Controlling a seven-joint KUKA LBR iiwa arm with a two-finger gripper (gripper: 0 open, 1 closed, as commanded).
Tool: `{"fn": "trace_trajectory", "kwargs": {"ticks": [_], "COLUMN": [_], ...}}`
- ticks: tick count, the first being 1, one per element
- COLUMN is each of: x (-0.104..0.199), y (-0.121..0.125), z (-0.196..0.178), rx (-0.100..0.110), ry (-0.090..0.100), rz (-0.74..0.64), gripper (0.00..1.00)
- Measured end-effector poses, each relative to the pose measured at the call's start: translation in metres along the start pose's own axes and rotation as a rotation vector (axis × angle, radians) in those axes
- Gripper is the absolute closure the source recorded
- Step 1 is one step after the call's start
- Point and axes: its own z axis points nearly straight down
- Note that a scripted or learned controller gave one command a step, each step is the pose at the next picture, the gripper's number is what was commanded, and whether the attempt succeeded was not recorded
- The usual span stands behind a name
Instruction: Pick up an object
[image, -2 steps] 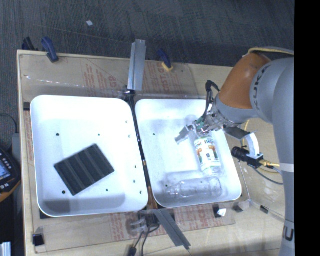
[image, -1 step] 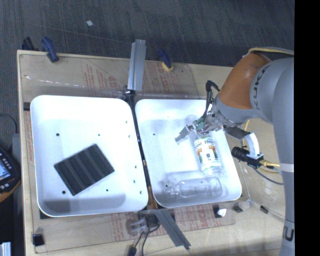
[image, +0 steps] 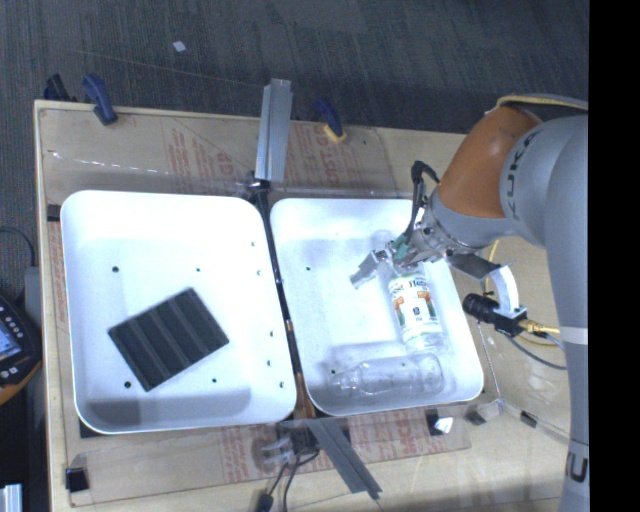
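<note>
on the surface the left bin holds a dark ridged slab at seven o'clock, while in the right bin the claw, spread wide, hovers over a labelled bottle, a clear bottle at six.

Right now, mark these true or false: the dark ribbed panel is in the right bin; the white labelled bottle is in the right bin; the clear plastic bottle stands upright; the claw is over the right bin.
1. The dark ribbed rectangular panel lies in the right white bin. False: it lies in the left white bin.
2. The white bottle with the orange label lies in the right bin. True.
3. The clear plastic bottle stands upright. False: it lies on its side along the near wall.
4. The claw is over the right bin, by the white bottle's top end. True.
</note>
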Motion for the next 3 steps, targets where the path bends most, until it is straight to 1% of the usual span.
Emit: {"fn": "trace_trajectory", "kwargs": {"ticks": [2, 3], "x": [0.0, 0.0002], "y": [0.0, 0.0006], "z": [0.0, -0.0099], "rx": [0.0, 0.001], "ry": [0.0, 0.0], "rz": [0.0, -0.004], "gripper": [0.0, 1.0]}}
